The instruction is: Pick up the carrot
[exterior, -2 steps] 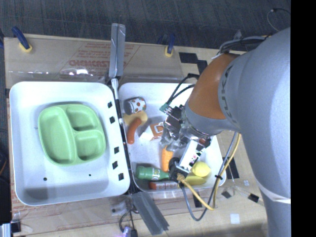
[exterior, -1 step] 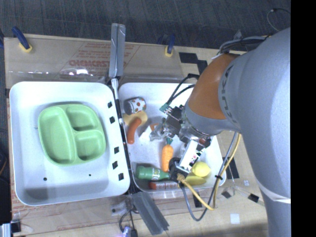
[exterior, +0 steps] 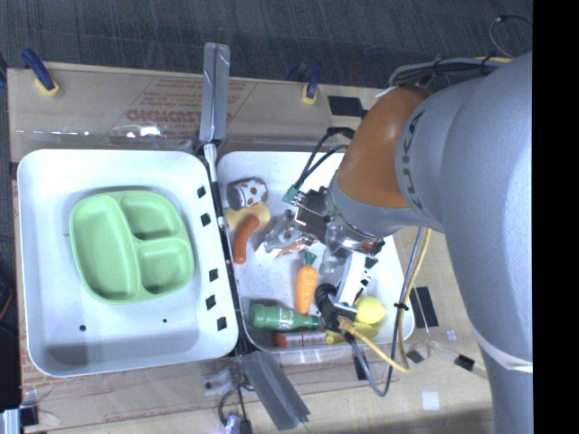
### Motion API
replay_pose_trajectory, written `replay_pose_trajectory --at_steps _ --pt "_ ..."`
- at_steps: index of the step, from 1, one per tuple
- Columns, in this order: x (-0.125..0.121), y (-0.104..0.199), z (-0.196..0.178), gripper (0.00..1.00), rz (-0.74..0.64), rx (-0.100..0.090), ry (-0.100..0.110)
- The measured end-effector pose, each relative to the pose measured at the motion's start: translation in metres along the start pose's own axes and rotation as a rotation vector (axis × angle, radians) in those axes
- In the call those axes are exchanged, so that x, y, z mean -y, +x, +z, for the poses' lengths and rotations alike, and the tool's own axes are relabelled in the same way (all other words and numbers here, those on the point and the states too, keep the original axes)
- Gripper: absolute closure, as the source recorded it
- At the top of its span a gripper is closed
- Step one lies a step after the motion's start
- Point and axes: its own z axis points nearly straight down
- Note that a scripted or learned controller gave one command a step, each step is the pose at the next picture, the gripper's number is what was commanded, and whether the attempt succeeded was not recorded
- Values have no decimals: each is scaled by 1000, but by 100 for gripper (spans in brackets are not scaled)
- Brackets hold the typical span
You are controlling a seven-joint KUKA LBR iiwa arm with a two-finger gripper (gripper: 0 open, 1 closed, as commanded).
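Carrot: I see the carrot (exterior: pixel 307 287) lying in the right bin (exterior: pixel 271 165), roughly in its middle-lower part, orange body with the green stub toward the top.
End effector: my end effector (exterior: pixel 318 259) hangs low over the right bin, just above and beside the carrot's upper end; I cannot tell how it is set, as the wrist and cabling cover it, and I see nothing held in it.
Arm: the grey arm (exterior: pixel 470 179) with its orange band reaches in from the right and covers much of the right bin's far side.
Right bin, other items: a hot dog (exterior: pixel 244 233) near the left wall, a small can (exterior: pixel 247 192) above it, a green bottle (exterior: pixel 282 316) along the lower edge, a yellow lemon-like piece (exterior: pixel 369 311) at lower right.
Left bin: the left bin (exterior: pixel 54 333) holds a green divided plate (exterior: pixel 131 245), lying flat.
Desk: the desk (exterior: pixel 109 98) carries both bins side by side.
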Motion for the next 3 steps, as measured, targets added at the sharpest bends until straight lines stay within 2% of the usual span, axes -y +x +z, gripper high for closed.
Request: replay_pose_trajectory --at_steps 1,2,3 --pt "-7 -45 39 0 -67 0 3" --pt "-7 -45 32 100 -72 1 10" --pt "16 3 -30 100 159 -1 -1"
